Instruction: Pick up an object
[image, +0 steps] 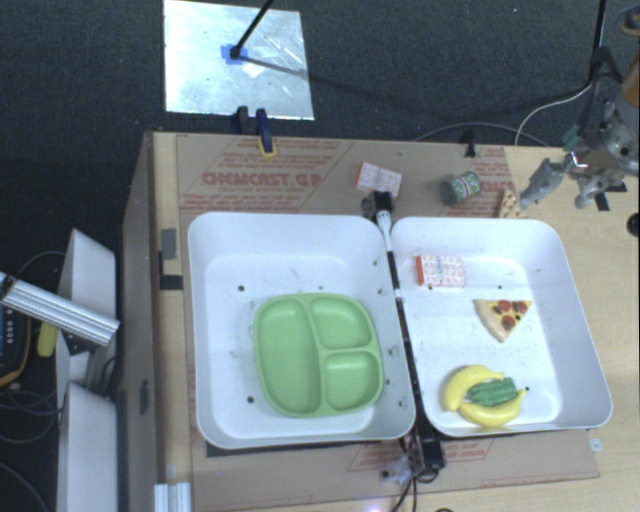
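From where I stand, the pick looks not yet begun. The gripper (588, 170) hangs at the upper right, above the counter (300, 165) and outside the far corner of the right bin (575, 300), well apart from everything in it. Whether it is opened or closed I cannot tell; it is too small and blurred, and nothing visible sits in it.

Everything that could be picked lies in the right bin. A small red-and-white packet (441, 270) rests near the back wall by the divider. A toy pizza slice (502, 317) lies toward the middle right. At the front, a toy banana (483, 394) carries a green pod-like piece (494, 390) lying across it, the two touching.

The left bin (215, 300) holds a green sectioned plate (318, 353), flat on the floor.

Outside the bins, on the counter behind them, sit a small green can (462, 186) on its side and a small printed packet (379, 179).

All that remains, I judge: travel over the right bin, descend, close, lift.
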